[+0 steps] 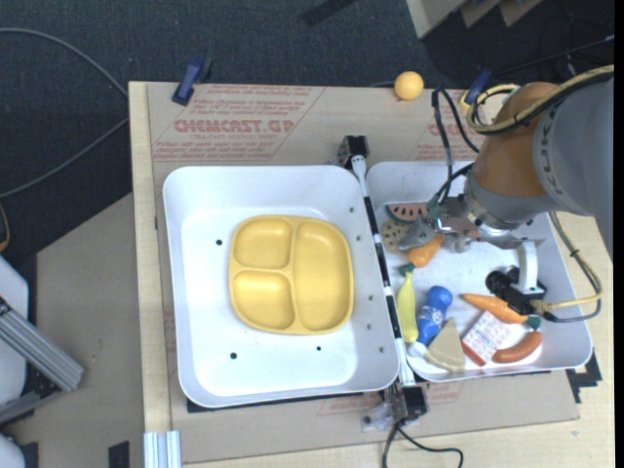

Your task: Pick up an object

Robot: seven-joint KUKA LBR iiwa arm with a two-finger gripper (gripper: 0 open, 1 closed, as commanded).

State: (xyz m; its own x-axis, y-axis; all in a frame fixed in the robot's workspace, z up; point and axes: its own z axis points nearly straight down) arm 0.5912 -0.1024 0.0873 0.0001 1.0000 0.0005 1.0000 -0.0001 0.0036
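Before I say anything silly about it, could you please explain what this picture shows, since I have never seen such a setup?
You are looking down, at a slant, from one fixed camera above a bench. The grey machine with the orange band is a robot arm reaching in from the right; its job is to pick something up. Two shallow white bins sit side by side. The left white bin holds a yellow plastic plate with three compartments. The right white bin holds small toy foods: a watermelon slice, an orange carrot, a yellow banana, a blue bottle and a red sausage. The arm's wrist hangs over that bin, and I cannot tell whether it holds anything. A small orange ball lies on the bench behind.
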